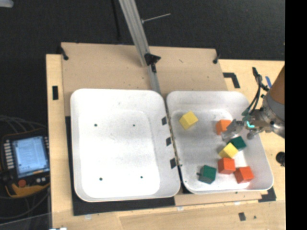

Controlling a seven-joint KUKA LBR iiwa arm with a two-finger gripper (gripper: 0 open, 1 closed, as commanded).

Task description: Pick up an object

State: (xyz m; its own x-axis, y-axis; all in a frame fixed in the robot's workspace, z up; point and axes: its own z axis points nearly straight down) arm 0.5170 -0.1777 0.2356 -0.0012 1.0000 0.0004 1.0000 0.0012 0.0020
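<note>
Broadly, the wooden counter (201, 66) carries two shallow white bins side by side: the left bin (120, 143) and the right bin (201, 104), which holds all the loose pieces. From the right edge the grey arm (274, 97) reaches in over the right bin, and its gripper (240, 128) hangs low among the blocks near that bin's far right side; whether the fingers are released or clenched cannot be told from this slant, and nothing can be seen held between them.

The candidates are small cubes, likely light, stiff and smooth-faced, so a pinch across two opposite flat faces should hold without crushing. An orange block (222, 126) sits just beside the gripper on its left. A green block (238, 143) lies just below the gripper, touching a yellow block (230, 151); beneath those an orange block (226, 165) and a reddish-orange block (243, 174) sit close together near the front rim. These clustered ones leave little room for the fingers. A yellow cube (188, 120) and a dark green cube (207, 174) stand apart, offering free sides and the easiest grasp.
</note>
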